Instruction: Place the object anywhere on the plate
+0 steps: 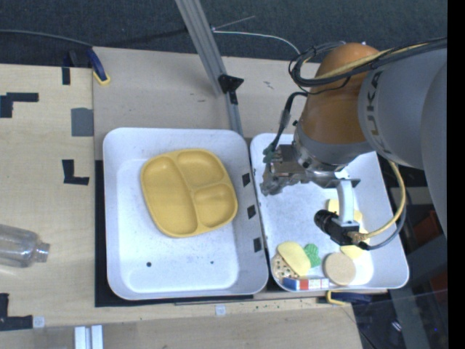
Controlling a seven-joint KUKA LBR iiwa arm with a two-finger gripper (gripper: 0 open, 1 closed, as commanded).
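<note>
Overhead view of a bench w/ two white bins. Yellow divided plate [189, 193] lies in left bin [120, 195], long axis running upper-left to lower-right. Robot hand [275, 177] hangs over right bin [389, 267] near its left wall; can't tell how far open or if holding anything. Small toy foods [294, 258] cluster at right bin's near edge, below hand, apart from it.
</note>
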